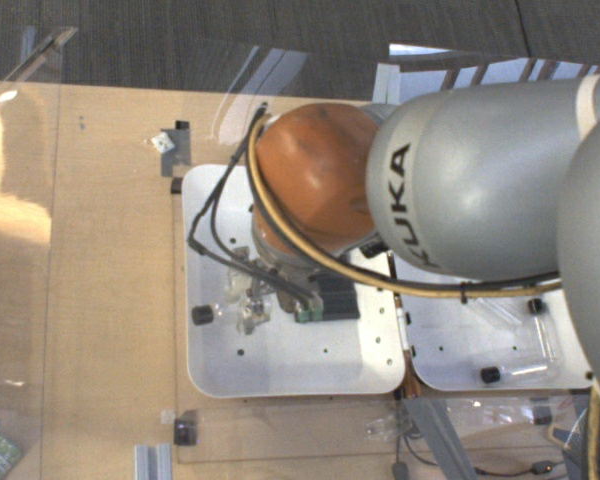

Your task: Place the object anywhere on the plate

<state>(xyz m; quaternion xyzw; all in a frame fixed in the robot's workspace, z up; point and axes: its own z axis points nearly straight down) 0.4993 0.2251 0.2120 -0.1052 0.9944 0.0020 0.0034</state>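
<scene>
Camera view, looking down at a slant on the tabletop (pixel 100 268) and its two white bins. We saw the grey arm (pixel 500 178) reach in from three o'clock and cover much of the upper right of the scene. Its orange band (pixel 310 173) sat above the far half of the left bin (pixel 280 368).

Toward six o'clock from the band, the pincer (pixel 248 303) hung over the floor of the left bin, near the bin's middle. Its tip read as a tangle of pale metal and glare. We could not tell whether it was spread or pressed together, nor whether anything was caught in it.

A small black object (pixel 201 315) lay on the floor of the left bin at nine o'clock from the pincer. It was near the pincer but apart from it, and close to the bin's nine o'clock wall.

The right bin (pixel 450 363) lay at three o'clock from the left one, with the two rims almost touching. In it we noted a black piece (pixel 490 375) near the six o'clock rim. A second black piece (pixel 535 306) lay toward one o'clock from the first, close under the arm. Just beside them was a clear glassy shape (pixel 542 353), its outline too faint for us to name.
</scene>
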